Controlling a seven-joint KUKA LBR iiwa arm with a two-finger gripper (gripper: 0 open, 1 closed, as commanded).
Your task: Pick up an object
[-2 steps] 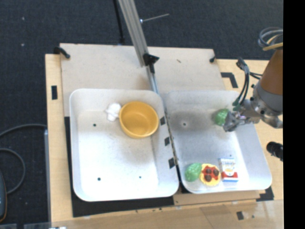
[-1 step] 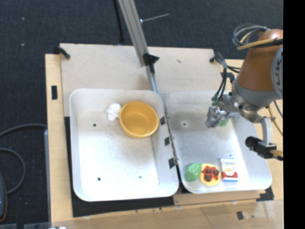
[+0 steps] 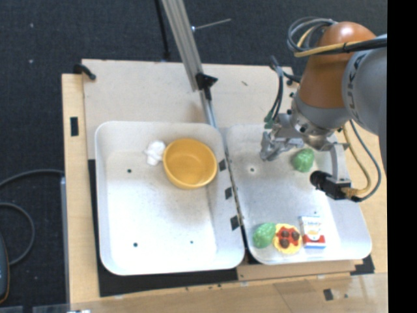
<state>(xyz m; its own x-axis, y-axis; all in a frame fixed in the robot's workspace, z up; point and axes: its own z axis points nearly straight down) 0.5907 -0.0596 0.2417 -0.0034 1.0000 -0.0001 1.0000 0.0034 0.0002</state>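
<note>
Tool (image 3: 272, 150) hangs just left of the green ball (image 3: 302, 160); its grip state cannot be told.

My view cuts the arm (image 3: 352, 64) off at the right edge. The pincer (image 3: 272, 150) is too small and blurred for me to read its tips. The green ball (image 3: 303, 160) sits partly tucked under the wrist. The carton (image 3: 313, 232) print and the red-yellow item (image 3: 287, 238) are too small to identify.
</note>
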